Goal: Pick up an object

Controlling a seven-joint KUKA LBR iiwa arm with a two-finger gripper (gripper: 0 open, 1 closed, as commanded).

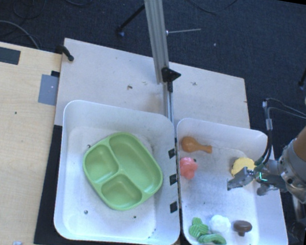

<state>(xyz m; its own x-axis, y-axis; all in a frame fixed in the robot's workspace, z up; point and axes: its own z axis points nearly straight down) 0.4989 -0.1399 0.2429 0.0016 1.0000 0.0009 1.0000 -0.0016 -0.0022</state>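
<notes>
My gripper (pixel 251 185) hangs over the right side of the right bin (pixel 273 240), open, with nothing between its fingers. A yellow object (pixel 243 164) lies just up and left of it, beside the left finger (pixel 238 182). Further left in this bin lie an orange drumstick-shaped toy (pixel 194 146) and a pink-red object (pixel 187 167). Near the bin's front lie a green ridged object (pixel 205 233), a white lump (pixel 220 222) and a small brown piece (pixel 242 227).
The left bin (pixel 74 134) holds a green divided plate (pixel 123 170). A slanted metal bar (pixel 158 35) runs from the back down to the wall between the bins. A wooden table surface (pixel 2 145) lies to the left.
</notes>
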